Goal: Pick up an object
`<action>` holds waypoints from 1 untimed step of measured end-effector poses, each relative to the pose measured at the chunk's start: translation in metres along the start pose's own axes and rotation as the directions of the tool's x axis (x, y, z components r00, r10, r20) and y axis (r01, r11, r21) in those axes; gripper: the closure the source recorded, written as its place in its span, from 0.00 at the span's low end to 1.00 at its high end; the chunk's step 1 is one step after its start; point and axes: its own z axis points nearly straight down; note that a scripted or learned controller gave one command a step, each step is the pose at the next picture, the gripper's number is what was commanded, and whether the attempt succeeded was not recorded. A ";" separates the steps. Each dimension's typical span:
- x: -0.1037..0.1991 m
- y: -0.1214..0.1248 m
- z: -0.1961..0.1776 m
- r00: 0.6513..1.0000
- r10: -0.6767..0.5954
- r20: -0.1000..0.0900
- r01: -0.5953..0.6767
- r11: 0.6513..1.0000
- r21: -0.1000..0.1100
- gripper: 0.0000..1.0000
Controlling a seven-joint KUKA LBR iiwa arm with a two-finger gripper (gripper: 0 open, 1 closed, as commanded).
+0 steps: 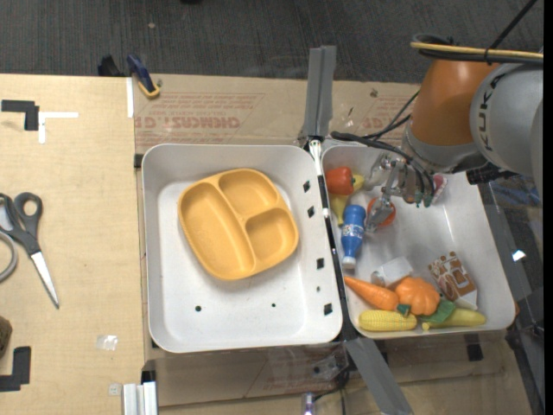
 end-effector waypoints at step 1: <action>0.022 0.001 -0.002 0.991 0.136 0.010 -0.136 0.991 -0.004 0.00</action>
